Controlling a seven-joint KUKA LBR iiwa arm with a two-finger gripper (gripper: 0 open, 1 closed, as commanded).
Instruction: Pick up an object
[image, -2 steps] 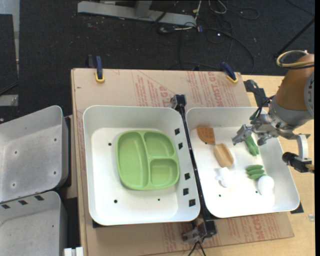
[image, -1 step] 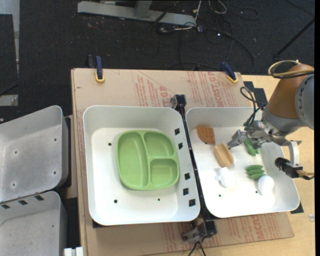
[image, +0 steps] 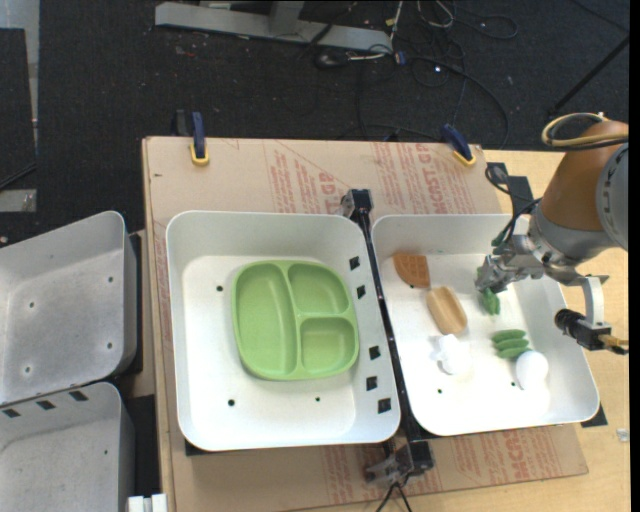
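Observation:
The arm reaches in from the right, and my gripper (image: 490, 288) hangs low over the upper right part of the right bin (image: 575, 400). A small green piece (image: 489, 301) shows directly under the fingertips, touching or nearly touching them. Whether it is gripped is hidden. Lower in the same bin lie a green pod-shaped item (image: 510, 342), a white egg-like object (image: 531, 369), a small white object (image: 449, 354), a tan bread-like roll (image: 447, 309) and a brown flat piece (image: 411, 268).
The left bin (image: 195, 400) holds a light green divided plate (image: 296, 319). A black divider (image: 378, 320) separates the bins. Clamps (image: 199, 150) pin the cardboard-covered bench at the back. Grey metal trays (image: 60, 300) stand off to the left.

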